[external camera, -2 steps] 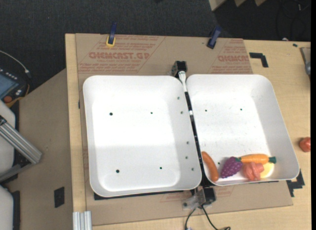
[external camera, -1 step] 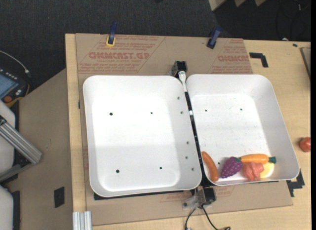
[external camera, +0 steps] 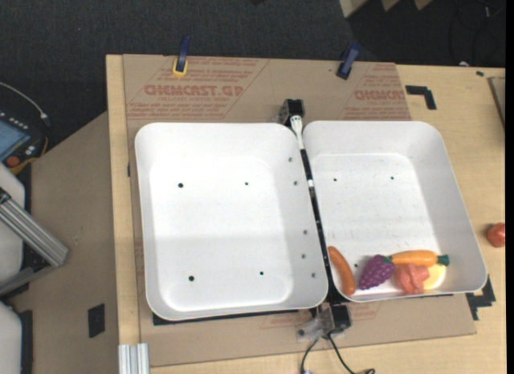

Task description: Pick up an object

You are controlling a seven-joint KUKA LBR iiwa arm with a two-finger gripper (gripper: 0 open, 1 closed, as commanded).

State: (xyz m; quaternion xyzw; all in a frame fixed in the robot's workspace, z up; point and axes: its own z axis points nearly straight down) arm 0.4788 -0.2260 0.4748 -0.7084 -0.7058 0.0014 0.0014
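I can't tell the end effector's state; I'd grip the light, stiff toy carrot, lower right, mid-shaft.

Arm pose: cannot tell. Claw state: cannot tell.

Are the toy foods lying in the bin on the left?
No, the toy foods, such as the purple grapes and the carrot, lie in the right bin's near corner.

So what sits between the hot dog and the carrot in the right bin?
In the camera view, the purple grapes lie between the hot dog and the carrot, at the near edge of the right bin.
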